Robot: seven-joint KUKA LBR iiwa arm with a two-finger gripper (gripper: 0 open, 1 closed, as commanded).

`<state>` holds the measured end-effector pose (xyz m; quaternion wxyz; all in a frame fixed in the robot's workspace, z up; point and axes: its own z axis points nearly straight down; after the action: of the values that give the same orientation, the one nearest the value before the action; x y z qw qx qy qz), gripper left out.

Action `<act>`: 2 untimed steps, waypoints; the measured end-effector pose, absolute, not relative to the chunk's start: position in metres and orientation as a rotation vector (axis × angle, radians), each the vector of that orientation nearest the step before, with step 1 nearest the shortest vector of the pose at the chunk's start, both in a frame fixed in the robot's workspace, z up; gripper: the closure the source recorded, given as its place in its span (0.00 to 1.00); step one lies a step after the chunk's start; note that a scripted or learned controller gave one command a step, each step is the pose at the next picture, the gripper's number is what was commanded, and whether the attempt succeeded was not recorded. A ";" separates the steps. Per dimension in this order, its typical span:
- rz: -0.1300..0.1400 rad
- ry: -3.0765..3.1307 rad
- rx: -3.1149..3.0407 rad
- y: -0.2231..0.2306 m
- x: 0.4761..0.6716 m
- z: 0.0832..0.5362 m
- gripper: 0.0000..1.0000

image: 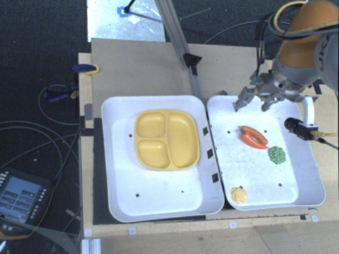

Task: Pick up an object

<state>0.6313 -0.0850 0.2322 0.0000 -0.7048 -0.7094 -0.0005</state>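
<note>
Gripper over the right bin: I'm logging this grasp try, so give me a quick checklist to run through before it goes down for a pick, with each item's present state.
1. Fingers spread for a grasp: ok, the gripper is open with nothing between its fingers.
2. Target in reach: ok, the red pepper lies in the right bin, below the gripper in the picture.
3. Gripper lined up over the pepper: not ok, it hangs near the bin's far edge.
4. Pepper free of neighbours: ok, the green broccoli piece lies apart from it.
5. Height above the bin floor: cannot tell.
</note>
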 end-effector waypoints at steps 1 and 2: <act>-0.002 -2.228 -2.215 -0.085 0.631 0.232 0.00; 0.003 -2.221 -2.220 -0.093 0.638 0.183 0.00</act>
<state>0.6378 -0.0929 0.1827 0.0005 -0.7070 -0.7072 0.0010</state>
